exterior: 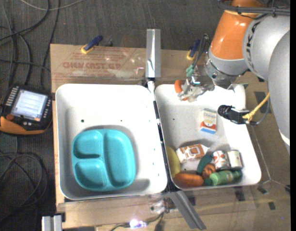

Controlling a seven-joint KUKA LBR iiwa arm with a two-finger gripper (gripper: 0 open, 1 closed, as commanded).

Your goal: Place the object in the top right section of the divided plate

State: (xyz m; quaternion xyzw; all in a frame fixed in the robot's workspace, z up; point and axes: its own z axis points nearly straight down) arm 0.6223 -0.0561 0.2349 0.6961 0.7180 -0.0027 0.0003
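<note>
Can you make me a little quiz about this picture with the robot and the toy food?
1. True or false: the divided plate lies in the left bin.
2. What colour is the plate? A) red B) turquoise C) yellow
3. Fill in: the gripper hovers over the far end of the ____ bin.

Key: 1 true. 2 B. 3 right. The plate's sections hold nothing yet, and the pile of toy food sits at the right bin's near end.
</note>
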